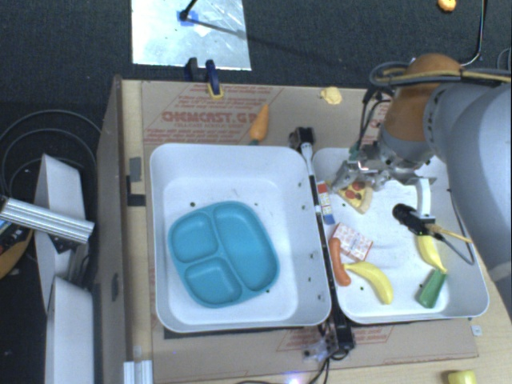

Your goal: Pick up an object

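While lowered over the right bin, gripper sits just above a pizza-like toy slice, probably the target. Cannot tell the state of the fingers. Nearby lie smooth plastic foods: bananas, carrot. Left bin carries a glossy blue divided plate.

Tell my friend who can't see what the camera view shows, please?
A grey robot arm's hand hovers over a pizza slice toy in the right white bin, which also holds toy bananas and a carrot. The left white bin holds a blue divided plate.
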